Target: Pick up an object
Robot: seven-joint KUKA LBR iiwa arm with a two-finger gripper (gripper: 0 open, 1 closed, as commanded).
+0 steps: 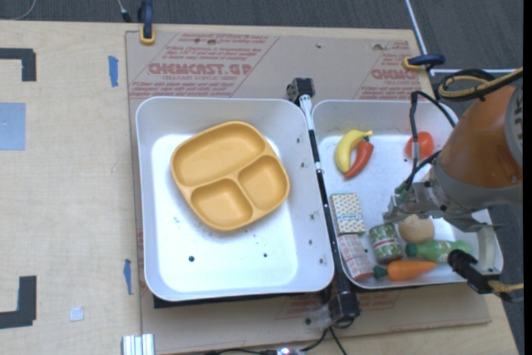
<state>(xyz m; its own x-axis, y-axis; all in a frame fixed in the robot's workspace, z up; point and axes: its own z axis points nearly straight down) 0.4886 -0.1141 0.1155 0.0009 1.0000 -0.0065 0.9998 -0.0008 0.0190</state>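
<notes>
The right bin (378, 116) holds a yellow banana (347, 147), a red chili pepper (360, 160), a red object (422, 145) at its far right, a cracker packet (347, 212), a second packet (352, 253), a small green-labelled can (385, 243), a beige egg-like ball (415, 228), a green bottle (431, 248) and an orange carrot (407, 269). The arm's orange band (490, 145) hangs over the bin's right side. My gripper (409, 202) sits low in the bin, just above the beige ball and right of the cracker packet.
In the left bin (158, 204) lies a yellow three-compartment plate (229, 175). Clamps stand at the board's back left (146, 19) and back right (422, 61). A black cable (432, 108) loops by the arm.
</notes>
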